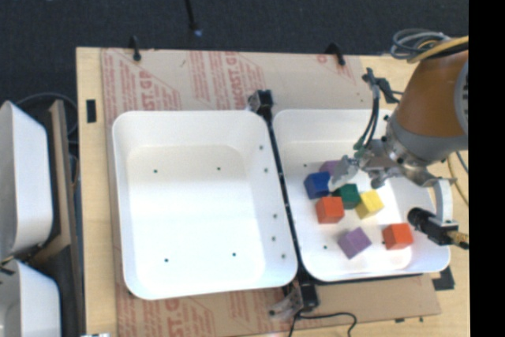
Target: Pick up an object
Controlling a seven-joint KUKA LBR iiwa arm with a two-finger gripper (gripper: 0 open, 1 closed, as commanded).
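The gripper [345, 172] is hanging low over the blocks in the right bin [316, 130], its tip seemingly touching the green block [348, 196] beside the blue block [316, 185]. The orange block [330, 209], yellow block [369, 204], purple block [354, 241] and a second orange block [397, 235] are lying toward the bin's near edge.

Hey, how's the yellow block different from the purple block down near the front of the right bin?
The yellow block is yellow; the purple block is purple. The yellow block sits in the cluster, beside the green block and close to the gripper; the purple block lies apart, nearer the bin's front rim. The purple block looks slightly larger. Both are small blocks lying turned at an angle in the right bin.
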